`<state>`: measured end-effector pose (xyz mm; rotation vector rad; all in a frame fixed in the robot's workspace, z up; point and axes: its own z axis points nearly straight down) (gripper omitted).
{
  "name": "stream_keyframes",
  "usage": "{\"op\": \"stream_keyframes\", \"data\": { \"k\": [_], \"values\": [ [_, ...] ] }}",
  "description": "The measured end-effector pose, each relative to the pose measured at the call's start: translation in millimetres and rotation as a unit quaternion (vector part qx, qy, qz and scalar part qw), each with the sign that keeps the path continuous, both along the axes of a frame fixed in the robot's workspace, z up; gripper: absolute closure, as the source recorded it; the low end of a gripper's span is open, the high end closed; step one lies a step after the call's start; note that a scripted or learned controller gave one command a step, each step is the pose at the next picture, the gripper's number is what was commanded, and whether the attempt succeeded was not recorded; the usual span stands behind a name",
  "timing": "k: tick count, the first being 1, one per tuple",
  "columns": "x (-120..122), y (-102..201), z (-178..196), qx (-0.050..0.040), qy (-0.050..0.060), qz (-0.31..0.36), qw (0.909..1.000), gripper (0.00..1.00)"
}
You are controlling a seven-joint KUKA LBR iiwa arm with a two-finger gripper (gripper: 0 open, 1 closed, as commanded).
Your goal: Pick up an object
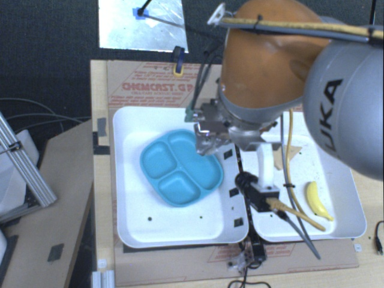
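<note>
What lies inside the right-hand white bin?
A yellow banana lies near the right bin's front corner. The arm covers most of the bin's back, so anything there is hidden.

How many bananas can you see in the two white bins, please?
1. The banana lies in the right-hand bin, near its front right corner. The arm covers much of that bin, so others may be hidden.

Dark floor surrounds a pale wooden bench, with a shiny silver sheet behind it.
</note>
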<state>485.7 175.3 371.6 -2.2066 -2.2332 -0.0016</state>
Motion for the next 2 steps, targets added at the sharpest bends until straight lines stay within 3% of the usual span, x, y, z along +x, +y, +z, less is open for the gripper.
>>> {"op": "stream_keyframes", "data": {
  "k": [1, 2],
  "values": [
    [1.6, -30.5, 62.6, 0.0003, -0.005, -0.007, 1.0, 1.0],
    [1.6, -28.7, 70.3, 0.0, -0.003, -0.002, 1.0, 1.0]
  ]
}}
